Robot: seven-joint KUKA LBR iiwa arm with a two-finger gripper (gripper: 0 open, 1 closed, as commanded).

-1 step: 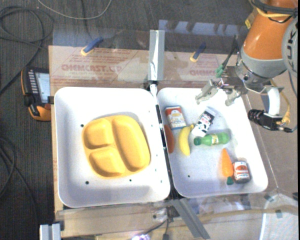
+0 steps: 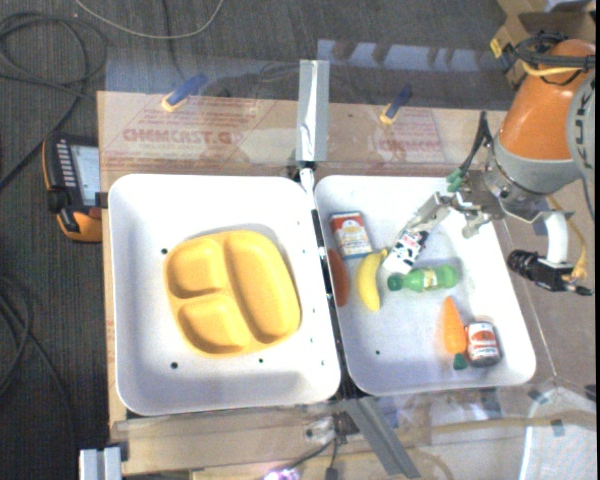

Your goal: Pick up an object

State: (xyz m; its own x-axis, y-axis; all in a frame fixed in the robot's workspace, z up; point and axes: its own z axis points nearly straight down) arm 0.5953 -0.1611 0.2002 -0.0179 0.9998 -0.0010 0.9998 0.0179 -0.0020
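The right bin (image 2: pixel 510 368) holds several items. There is a red carton (image 2: pixel 351 234), a banana (image 2: pixel 369 281), a green bottle (image 2: pixel 426 279), a carrot (image 2: pixel 452 325), a small red can (image 2: pixel 482 342) and a black-and-white toy cow (image 2: pixel 410 249). A reddish stick (image 2: pixel 337 272) lies along the bin's left wall. My gripper (image 2: pixel 450 217) hovers over the bin's upper right part, just up and right of the cow. Its fingers stand apart, open, with nothing between them. One fingertip (image 2: pixel 427 214) sits close above the cow.
The left bin (image 2: pixel 130 368) holds a yellow divided tray (image 2: pixel 232 290). A metal divider post (image 2: pixel 312 118) rises between the bins at the back. The arm's orange band (image 2: pixel 542 118) and cables (image 2: pixel 545 268) hang over the right bin's right rim.
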